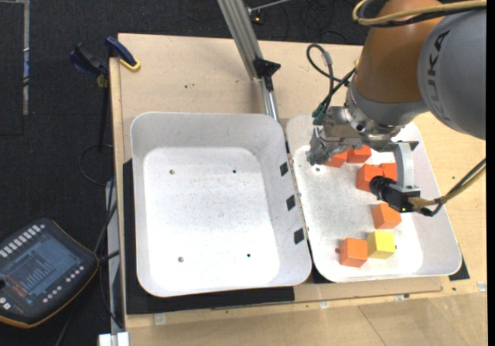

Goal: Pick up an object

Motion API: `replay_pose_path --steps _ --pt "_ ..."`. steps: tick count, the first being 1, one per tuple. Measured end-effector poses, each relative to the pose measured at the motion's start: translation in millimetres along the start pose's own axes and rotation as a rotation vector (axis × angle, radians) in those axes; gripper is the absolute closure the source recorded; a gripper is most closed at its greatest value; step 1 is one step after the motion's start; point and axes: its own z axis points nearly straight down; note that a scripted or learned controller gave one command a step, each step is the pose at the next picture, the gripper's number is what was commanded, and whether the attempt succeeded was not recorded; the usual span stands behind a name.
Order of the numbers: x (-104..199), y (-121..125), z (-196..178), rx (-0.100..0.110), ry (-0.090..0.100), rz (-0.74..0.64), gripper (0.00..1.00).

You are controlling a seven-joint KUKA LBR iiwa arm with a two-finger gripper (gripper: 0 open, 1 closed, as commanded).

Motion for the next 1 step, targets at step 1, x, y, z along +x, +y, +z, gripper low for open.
replay_pose_path --steps 1 --pt "56.4 -12.9 0.9 0.001 0.0 -0.001 1.0"
